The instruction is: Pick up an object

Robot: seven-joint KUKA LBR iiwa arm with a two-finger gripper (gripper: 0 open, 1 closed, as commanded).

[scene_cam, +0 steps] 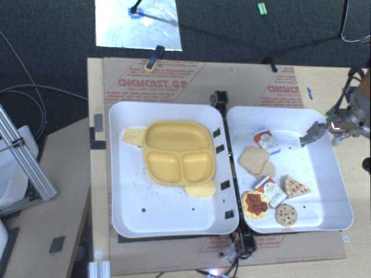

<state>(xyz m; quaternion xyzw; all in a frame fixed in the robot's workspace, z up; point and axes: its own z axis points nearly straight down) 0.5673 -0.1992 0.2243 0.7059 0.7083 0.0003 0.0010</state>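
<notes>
Approach step: end effector (309,134), state indiscernible, hovers at the right bin (342,197) edge; toy foods lie left-below, next requiring descent.

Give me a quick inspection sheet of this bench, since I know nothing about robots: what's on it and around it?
Surface: bench bearing two white bins, left bin and right bin, side by side.
Job's things: in the right bin, two small cartons, bread slice, pizza wedge, cookie, sauce-topped plate.
Clutter: yellow divided tray in the left bin, with pale yellow pieces at its edges.
Gripper: gripper over the right bin's far right part, nothing seen between its fingers.
Cables: cables on the dark floor at left.
Surroundings: shiny sheet on the floor beyond the bench.
</notes>
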